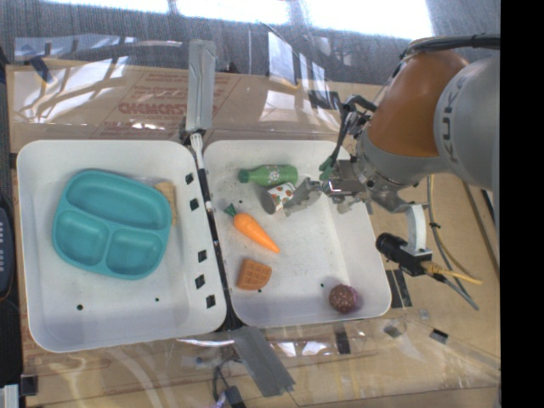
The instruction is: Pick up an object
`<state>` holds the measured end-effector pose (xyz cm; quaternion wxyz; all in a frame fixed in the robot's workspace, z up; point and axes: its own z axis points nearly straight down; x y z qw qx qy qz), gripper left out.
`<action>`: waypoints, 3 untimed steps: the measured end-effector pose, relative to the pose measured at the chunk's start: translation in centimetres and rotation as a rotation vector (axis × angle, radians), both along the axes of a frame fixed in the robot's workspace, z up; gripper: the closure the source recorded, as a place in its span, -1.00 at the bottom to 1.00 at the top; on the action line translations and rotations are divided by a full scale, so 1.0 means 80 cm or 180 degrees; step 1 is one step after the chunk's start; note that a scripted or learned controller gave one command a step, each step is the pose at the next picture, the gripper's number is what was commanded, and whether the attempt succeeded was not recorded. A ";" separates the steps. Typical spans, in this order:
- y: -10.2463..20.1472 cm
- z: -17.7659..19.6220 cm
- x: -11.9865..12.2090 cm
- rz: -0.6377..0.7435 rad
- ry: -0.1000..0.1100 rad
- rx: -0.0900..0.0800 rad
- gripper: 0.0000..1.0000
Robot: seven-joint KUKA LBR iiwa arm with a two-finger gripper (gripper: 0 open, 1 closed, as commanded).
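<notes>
- We are looking at a small white cup [279, 197] with red and dark markings, lying tilted in the upper middle of the right bin [357, 253].
- We are seeing the gripper [299, 195] reaching in from the right, its pale fingers touching or just beside the cup's right edge; we cannot tell how wide they are standing or whether they have hold of it.
- We are noting a green bottle [268, 174] lying on its side just above the cup, nearly touching it.
- We are finding an orange carrot [254, 231] with a green top lying slantwise below and to the left of the cup.
- We are seeing a square brown waffle [253, 274] near the bin's lower left, and a dark red ball [344, 297] near its lower right corner.
- We are seeing the left bin [51, 313] holding a teal divided plate [112, 223], with a tan cracker-like piece [166, 195] peeking out at the plate's upper right edge.
- We are noticing the arm [425, 117], orange-banded and grey, bulking over the right bin's far corner.
- We are seeing both bins resting on a wooden bench [127, 100] under glare from clear sheeting.
</notes>
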<state>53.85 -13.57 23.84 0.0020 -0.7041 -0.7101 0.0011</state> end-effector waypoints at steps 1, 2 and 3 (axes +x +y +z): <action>0.041 -0.184 0.016 0.0003 -0.0006 -0.0001 -1.00; 0.040 -0.172 0.016 0.0015 0.0002 -0.0003 1.00; 0.117 -0.055 0.084 0.0010 -0.0024 0.0001 1.00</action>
